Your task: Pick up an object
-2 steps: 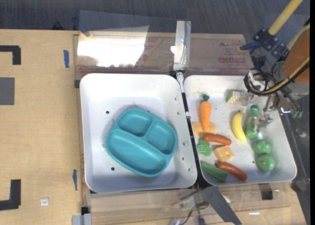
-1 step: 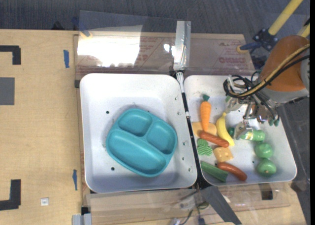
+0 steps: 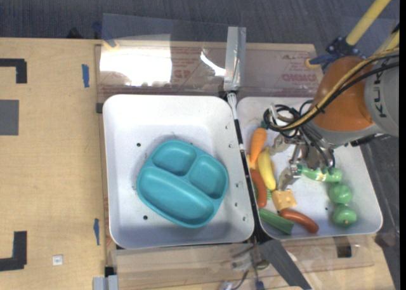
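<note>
Two shallow white bins sit side by side on the table [image 3: 51, 155], as I see them from the fixed overhead camera. The arm [image 3: 346, 101], grey with an orange band above the wrist, reaches in from the right and places the hand [image 3: 297, 167] low over the middle of the right bin [image 3: 371, 212]. I cannot tell whether its fingers are apart or together; cables and the wrist body hide much of them, and I see nothing clearly between them.

Toy foods lie around the hand in that bin. Just to the hand's left is a yellow banana-like piece [image 3: 266, 169], and further left an orange carrot [image 3: 257, 143] that leans along the wall between the bins. Below the carrot, on the same side, lies a reddish-orange piece [image 3: 260, 192] along that wall. Just below the hand is a small orange wedge [image 3: 287, 200], and lower again a red sausage [image 3: 299, 220] with a dark green piece [image 3: 274, 220] to its left. Just to the hand's right is a light green item [image 3: 317, 173], apparently touching the hand, and beyond it a chain of round green lumps [image 3: 341, 201] that runs toward the bin's near right corner.

Well apart to the hand's left, the left bin [image 3: 120, 219] holds a teal divided plate [image 3: 183, 182] with three compartments.
</note>
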Robot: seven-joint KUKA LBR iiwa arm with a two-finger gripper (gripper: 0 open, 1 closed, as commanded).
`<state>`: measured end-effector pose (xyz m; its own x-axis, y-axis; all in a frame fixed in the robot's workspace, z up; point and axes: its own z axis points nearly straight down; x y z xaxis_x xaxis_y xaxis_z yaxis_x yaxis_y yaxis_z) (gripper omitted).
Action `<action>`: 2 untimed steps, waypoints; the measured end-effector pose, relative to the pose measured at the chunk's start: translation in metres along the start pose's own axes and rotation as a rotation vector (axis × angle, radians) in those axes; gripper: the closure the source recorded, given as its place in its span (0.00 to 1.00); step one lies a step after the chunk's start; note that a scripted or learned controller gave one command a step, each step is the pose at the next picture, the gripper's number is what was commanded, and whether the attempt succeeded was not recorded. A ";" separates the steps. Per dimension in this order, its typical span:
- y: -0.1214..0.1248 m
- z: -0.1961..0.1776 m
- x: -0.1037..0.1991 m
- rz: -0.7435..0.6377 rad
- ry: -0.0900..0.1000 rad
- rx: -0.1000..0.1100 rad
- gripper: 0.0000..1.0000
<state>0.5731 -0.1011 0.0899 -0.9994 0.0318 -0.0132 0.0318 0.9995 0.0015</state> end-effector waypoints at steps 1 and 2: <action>-0.075 -0.020 0.044 0.084 0.008 0.005 0.00; -0.070 -0.031 0.041 0.076 0.002 0.004 1.00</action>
<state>0.5299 -0.1700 0.1198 -0.9941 0.1077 -0.0111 0.1077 0.9942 -0.0013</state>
